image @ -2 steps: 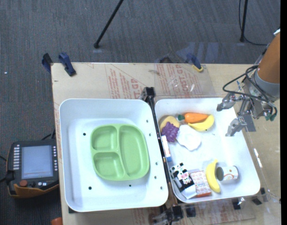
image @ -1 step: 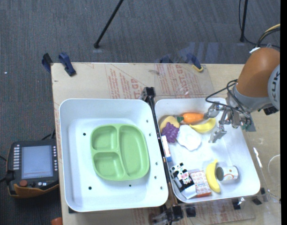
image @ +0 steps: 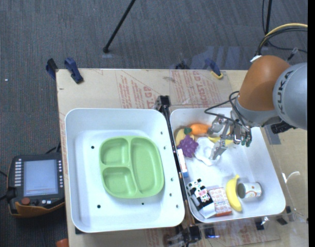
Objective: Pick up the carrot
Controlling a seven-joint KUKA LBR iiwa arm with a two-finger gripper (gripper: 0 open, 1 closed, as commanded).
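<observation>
End effector: hangs over the upper middle of the right bin, at centre right of the frame; whether it is wide or narrow I cannot tell, and nothing is seen held in it.
Contact: its tip sits over a white object on the bin floor; touching or just above, I cannot tell.
Carrot: lies in the upper left corner of the right bin, near the back wall, just up and left of the end effector.
Neighbours: purple grapes just below the carrot, a yellow piece at their left against the divider.
Lower right bin: banana, a small cup beside it, a cow-print box and a red packet along the front edge.
Open room: bare white floor at the right bin's right side.
Left bin: holds a green divided plate, with bare margins all round it.
Bench: bare board behind the bins.
</observation>
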